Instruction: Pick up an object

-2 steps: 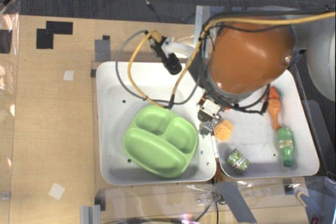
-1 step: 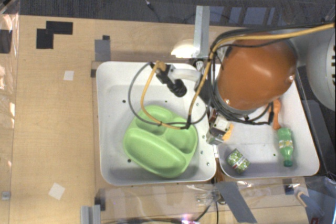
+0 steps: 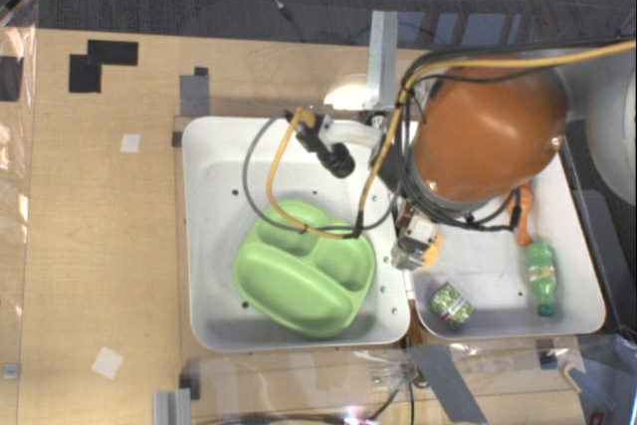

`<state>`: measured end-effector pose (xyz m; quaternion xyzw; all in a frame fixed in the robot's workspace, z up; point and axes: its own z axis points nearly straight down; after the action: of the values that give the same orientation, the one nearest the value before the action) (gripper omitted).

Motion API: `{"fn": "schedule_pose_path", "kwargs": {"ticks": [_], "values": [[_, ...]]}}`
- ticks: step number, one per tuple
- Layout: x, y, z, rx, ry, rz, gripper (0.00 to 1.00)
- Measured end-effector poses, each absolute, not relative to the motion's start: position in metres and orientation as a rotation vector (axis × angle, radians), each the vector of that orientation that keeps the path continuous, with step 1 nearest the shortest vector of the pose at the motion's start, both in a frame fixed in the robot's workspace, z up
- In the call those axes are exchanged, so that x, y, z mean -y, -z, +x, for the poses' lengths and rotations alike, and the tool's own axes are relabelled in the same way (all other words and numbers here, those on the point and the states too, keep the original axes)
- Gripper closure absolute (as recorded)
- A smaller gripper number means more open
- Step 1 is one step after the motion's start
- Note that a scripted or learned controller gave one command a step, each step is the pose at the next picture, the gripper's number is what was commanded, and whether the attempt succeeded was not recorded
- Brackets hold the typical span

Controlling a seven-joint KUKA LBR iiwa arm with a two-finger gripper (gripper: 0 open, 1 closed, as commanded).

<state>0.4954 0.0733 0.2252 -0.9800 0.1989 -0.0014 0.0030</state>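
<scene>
Objects lie in both shallow white bins, and none of them looks lifted yet. A pale green moulded plastic tray (image 3: pixel 304 272) with divided compartments rests tilted in the left bin (image 3: pixel 214 214), filling most of its floor. In the right bin (image 3: pixel 577 309) sit a small green plastic bottle (image 3: pixel 540 279) near the far-right wall, an orange stick-like piece (image 3: pixel 524 214) just above it, and a small green-and-white patterned ball (image 3: pixel 451 305) near the front edge.

The grey arm's big orange band (image 3: pixel 486 136) hangs over the divide between the bins, cables looping down across the green tray. Below it a small white-and-orange part, likely the gripper (image 3: pixel 415 244), sits right at the dividing wall — whether it is spread or pressed together I cannot tell.

My read: the pick is barely begun — nothing appears to be held, and choosing, grasping and lifting all remain.
</scene>
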Motion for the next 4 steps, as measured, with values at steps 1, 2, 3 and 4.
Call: {"fn": "schedule_pose_path", "kwargs": {"ticks": [1,2,3,4], "values": [[-0.075,-0.236,0.497,-0.628,0.006,-3.069,1.00],[-0.085,-0.199,0.520,-1.398,0.001,-2.809,1.00],[-0.160,-0.224,0.509,-1.696,0.002,-2.635,1.00],[-0.176,-0.097,0.490,-1.307,0.014,-2.849,1.00]]}}
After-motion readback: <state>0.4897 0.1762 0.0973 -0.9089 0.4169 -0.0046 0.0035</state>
